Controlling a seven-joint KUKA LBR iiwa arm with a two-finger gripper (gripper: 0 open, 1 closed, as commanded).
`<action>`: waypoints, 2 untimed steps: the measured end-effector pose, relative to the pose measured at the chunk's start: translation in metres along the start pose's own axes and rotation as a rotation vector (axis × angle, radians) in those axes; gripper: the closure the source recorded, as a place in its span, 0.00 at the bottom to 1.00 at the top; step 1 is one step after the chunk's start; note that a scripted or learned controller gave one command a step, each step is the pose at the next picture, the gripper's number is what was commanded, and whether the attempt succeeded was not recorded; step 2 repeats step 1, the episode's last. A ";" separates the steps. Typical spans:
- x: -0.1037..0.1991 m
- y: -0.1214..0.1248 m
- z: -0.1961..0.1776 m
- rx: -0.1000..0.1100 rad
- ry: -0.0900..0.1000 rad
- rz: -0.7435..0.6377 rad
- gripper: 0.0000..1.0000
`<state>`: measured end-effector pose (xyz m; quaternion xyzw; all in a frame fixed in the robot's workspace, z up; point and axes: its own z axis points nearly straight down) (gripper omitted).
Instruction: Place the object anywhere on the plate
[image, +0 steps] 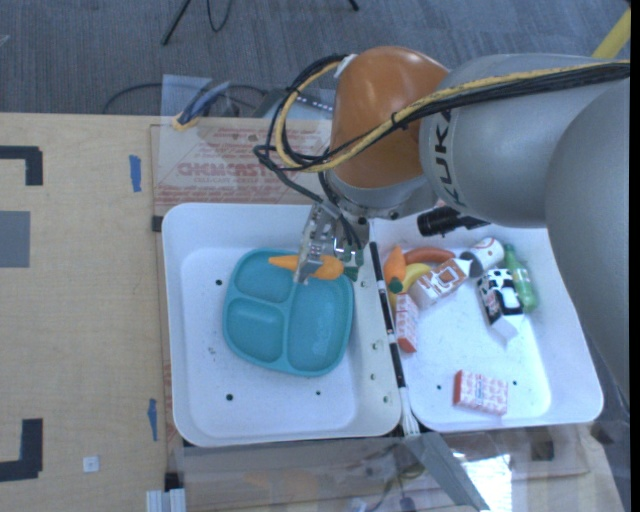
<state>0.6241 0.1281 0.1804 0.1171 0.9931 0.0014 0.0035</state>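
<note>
A teal divided plate (288, 316) lies in the left white bin (195, 330). Above the plate's upper right rim hangs my gripper (318, 262), fingers pointing down. An orange carrot-shaped toy (300, 265) sits between the fingers, its tip sticking out to the left over the plate's top edge. The gripper is shut on it. The arm's orange band and grey body cover the bin's upper right corner.
The right bin (520, 385) holds several toys: an orange and red piece (412, 260), a small carton (438, 285), a black-and-white cow (498, 294), a green bottle (520, 280) and a pink-and-white packet (481, 391). A divider wall (388, 330) separates the bins.
</note>
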 end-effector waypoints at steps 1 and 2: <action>0.000 0.000 0.000 0.000 0.000 0.000 0.00; 0.000 0.000 0.000 0.000 0.000 0.000 0.00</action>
